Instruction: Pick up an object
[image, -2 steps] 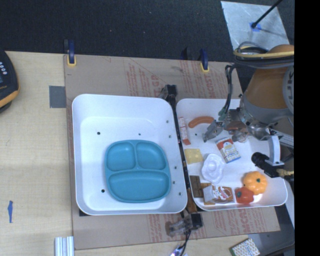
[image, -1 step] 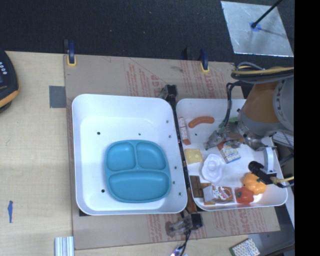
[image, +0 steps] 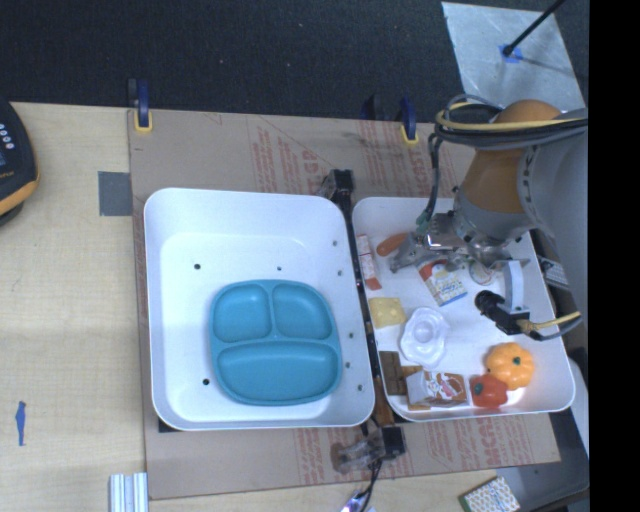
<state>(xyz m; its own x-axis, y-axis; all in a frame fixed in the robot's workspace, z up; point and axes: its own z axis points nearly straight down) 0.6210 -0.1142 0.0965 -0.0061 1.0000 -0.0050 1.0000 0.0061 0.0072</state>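
1. Two shallow white bins are seen side by side on the tabletop (image: 70, 300); the left bin (image: 170, 230) holds a blue divided plate (image: 275, 341) lying flat.
2. The right bin (image: 555, 395) holds the loose objects: an orange pumpkin (image: 510, 364) near the front right corner, a red item (image: 487, 392) touching it, a clear plastic cup (image: 423, 335) near the middle, a yellow block (image: 386, 312) beside the cup, and a small printed packet (image: 446, 287).
3. The arm (image: 500, 180) is lowered over the back of the right bin, with the pincer (image: 440, 248) just above the printed packet.
4. Whether the pincer is open or closed cannot be told; nothing is seen gripped.
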